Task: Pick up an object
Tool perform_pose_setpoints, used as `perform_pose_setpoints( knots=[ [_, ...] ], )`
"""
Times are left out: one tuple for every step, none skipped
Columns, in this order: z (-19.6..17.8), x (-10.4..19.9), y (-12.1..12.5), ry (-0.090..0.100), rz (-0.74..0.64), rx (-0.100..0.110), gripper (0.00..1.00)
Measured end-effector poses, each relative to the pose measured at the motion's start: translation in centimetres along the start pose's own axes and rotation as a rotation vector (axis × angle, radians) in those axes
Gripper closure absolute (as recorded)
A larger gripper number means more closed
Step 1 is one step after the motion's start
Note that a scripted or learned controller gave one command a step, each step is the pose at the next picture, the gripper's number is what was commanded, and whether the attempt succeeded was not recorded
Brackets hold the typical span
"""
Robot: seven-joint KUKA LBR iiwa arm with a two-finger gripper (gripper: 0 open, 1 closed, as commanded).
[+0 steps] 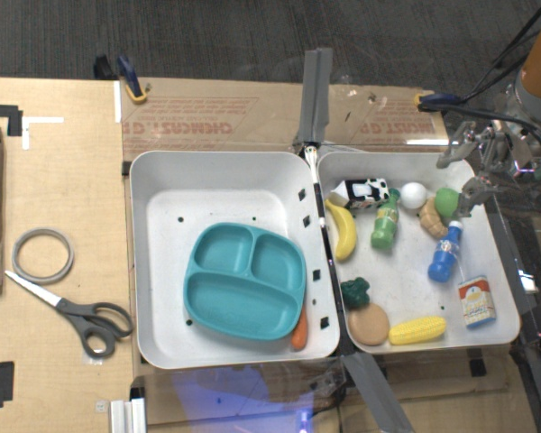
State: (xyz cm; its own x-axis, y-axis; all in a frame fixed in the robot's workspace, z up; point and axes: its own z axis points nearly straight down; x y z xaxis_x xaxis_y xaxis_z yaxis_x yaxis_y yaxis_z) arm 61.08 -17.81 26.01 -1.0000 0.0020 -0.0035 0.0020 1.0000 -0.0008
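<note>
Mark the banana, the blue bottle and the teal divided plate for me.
banana (344,230), camera view, mid-curve.
blue bottle (444,258), camera view, body.
teal divided plate (201,301), camera view, bare floor of large compartment.

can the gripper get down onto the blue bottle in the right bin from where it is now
Probably yes. The gripper sits above the right bin's upper right corner, and the blue bottle lies below it with open floor on its left and right. Only a brown item touches its cap end.

Teal plate (245,282), yellow banana (343,231), blue bottle (444,255), black-and-white cow (365,192)
</note>
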Motion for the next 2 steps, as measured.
perform_pose_setpoints(
  knots=[
    [16.7, -0.8, -4.4, -0.002, -0.078, 0.001, 0.0],
    [16.7, 0.8, -2.5, 0.0, 0.019, 0.0, 0.0]
  ],
)
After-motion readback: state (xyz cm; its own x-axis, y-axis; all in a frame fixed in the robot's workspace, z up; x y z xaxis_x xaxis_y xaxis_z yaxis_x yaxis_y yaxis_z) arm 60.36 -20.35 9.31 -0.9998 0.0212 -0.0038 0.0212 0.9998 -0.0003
